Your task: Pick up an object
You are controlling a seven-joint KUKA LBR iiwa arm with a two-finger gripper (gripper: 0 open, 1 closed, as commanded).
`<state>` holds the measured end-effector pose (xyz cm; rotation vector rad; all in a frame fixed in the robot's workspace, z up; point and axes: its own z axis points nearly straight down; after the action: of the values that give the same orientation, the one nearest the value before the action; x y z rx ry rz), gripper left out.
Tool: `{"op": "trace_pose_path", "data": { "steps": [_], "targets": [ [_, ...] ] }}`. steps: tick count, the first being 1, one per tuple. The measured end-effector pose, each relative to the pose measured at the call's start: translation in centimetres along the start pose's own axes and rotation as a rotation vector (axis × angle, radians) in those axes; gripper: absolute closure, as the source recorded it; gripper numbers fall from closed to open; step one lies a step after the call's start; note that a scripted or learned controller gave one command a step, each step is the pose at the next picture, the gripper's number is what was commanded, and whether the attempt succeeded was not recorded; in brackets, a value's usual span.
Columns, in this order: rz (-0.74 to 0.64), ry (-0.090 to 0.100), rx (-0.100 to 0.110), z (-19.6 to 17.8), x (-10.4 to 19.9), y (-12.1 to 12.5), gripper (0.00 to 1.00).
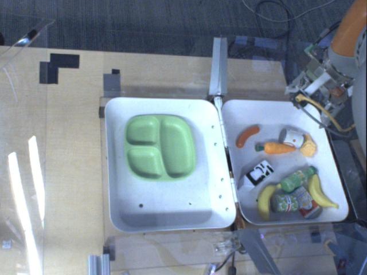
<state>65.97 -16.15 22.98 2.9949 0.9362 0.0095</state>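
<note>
2 bananas (265, 200), 1 carrot (277, 148), maybe 1 sausage (248, 135).

A grey arm with an orange band is reaching in from the right, its gripper (321, 90) hanging over the upper right corner of the right bin (238, 171). In that bin a red sausage (248, 134), a carrot (276, 148), a small can (291, 136), a black-and-white box (260, 173), a green bottle (296, 179) and two bananas (264, 200) are lying loosely (most crowding the lower right). A green divided plate (160, 146) is sitting in the left bin (114, 205).
</note>
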Motion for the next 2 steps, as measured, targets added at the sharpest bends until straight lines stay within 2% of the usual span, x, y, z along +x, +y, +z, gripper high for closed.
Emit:
{"op": "trace_pose_path", "data": {
  "steps": [1, 2],
  "targets": [
    [-0.03, -0.003, 0.005, 7.8, -4.5, -2.8, 0.0],
    [-0.133, 0.001, 0.0, -4.7, 0.0, -0.3, 0.0]
  ]
}}
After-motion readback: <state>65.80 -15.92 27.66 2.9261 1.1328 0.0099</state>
